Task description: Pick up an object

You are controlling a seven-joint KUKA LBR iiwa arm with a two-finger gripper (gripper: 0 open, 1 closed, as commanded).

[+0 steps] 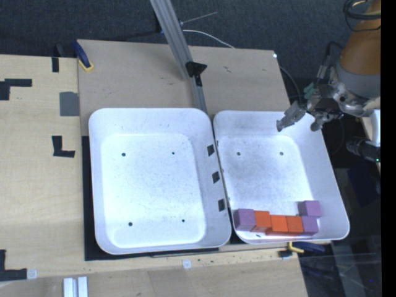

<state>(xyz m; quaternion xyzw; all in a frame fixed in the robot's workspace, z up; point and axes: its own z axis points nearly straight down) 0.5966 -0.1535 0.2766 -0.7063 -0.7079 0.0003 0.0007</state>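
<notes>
My claw (300,119) hangs open and empty. The purple and orange square plastic blocks (278,220) sit well below it; I'd descend onto an end block, away from the wall.

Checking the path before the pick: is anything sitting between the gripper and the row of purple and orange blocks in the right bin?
Nothing visible. The gripper hangs over the far rim of the right white bin; bare bin floor lies between it and the purple and orange blocks along the near wall.
</notes>
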